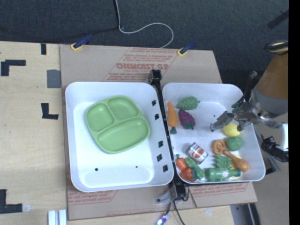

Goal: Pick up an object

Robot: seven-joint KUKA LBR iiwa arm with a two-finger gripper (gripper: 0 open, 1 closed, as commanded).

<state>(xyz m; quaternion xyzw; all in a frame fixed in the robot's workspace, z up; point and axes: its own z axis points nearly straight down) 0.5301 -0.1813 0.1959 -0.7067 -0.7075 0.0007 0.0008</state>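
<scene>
The grey arm's gripper (228, 121) hangs low over the right white bin (206, 89), right at a small yellow plastic lemon (231, 130). I can't tell how its jaws stand. Nothing looks lifted: the lemon sits on the bin floor beside a green round toy (234, 143), so the grasp and the lift remain, I judge.

Two white bins on the bench: left bin (77, 172), right bin (211, 89). One green divided plate (117, 123) in the left. Roughly ten toy food items (206, 142) in the right; exact count uncertain along its lower edge.
</scene>
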